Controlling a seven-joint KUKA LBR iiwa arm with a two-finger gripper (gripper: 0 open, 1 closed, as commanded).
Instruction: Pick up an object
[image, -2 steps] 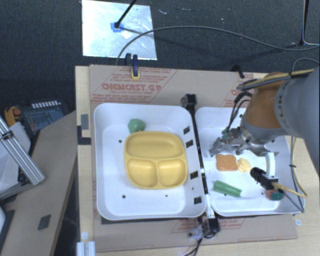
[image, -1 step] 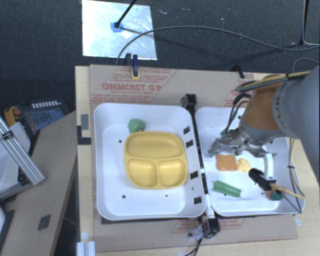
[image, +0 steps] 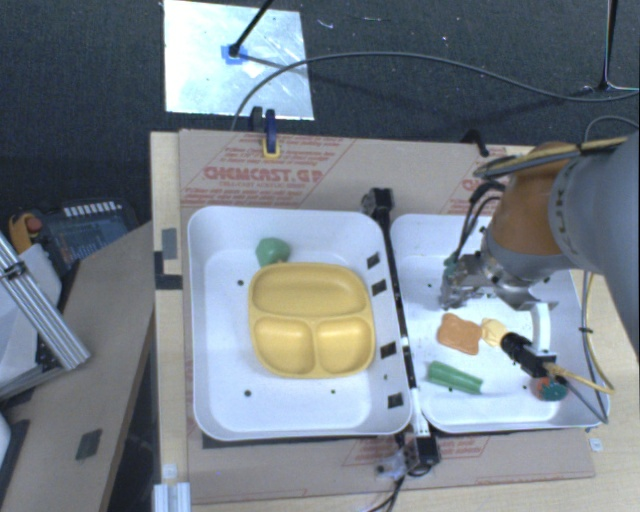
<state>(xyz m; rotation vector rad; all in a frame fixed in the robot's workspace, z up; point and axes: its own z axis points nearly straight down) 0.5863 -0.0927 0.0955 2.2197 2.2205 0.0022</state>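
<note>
Green cylinder (image: 455, 377) lies nearest in the right bin (image: 420, 250), an orange piece (image: 459, 334) just beyond. Gripper (image: 455, 287) hovers above that piece; finger state cannot be told. Yellow tray (image: 308, 318) fills the left bin (image: 215, 300), a green lump (image: 272, 250) seemingly touching its far edge.

One fixed camera looks down at a slant on the table (image: 300, 165) and both bins (image: 215, 300), from moderately far.
</note>
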